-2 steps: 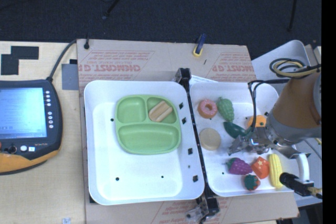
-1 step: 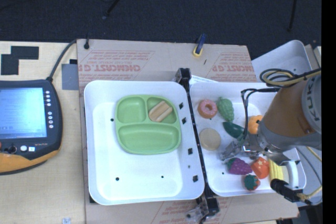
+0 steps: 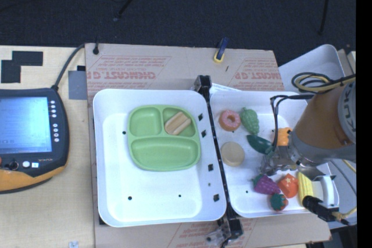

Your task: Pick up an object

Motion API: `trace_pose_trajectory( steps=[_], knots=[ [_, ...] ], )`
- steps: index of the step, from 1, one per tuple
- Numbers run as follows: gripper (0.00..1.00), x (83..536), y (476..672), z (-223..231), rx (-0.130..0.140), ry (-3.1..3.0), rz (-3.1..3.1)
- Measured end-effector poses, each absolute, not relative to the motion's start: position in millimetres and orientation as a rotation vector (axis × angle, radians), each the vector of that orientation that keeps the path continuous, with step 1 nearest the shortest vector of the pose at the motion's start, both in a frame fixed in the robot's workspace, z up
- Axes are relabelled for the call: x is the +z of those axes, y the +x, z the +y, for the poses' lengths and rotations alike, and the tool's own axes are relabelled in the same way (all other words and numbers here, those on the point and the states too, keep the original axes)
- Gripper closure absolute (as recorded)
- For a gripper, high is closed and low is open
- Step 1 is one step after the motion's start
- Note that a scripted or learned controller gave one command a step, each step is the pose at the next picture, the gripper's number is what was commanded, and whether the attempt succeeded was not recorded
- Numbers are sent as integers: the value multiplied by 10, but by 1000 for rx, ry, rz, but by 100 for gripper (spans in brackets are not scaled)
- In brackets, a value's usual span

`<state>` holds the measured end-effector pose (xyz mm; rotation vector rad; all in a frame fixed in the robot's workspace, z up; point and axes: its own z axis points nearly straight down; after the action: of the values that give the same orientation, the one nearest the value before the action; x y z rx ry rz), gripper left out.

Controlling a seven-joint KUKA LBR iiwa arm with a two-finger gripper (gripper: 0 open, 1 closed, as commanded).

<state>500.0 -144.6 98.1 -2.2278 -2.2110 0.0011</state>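
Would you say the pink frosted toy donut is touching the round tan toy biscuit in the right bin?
Apart. The camera view shows bare white bin floor between the pink donut and the tan biscuit below it.

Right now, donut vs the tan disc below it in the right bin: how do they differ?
The donut is pink with a hole in its middle; the disc is plain tan and solid. The donut lies nearer the bin's far wall, beside the green leafy piece; the disc lies nearer the middle, left of the gripper. Both are round, lie flat near the divider side of the right bin, and neither is held.
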Motion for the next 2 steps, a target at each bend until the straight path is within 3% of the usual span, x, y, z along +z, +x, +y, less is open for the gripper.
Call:
trace_pose_trajectory(
  steps=[2],
  knots=[
    [100, 1887, 4972, -1589, -1, -2233, -2212]
  ],
)
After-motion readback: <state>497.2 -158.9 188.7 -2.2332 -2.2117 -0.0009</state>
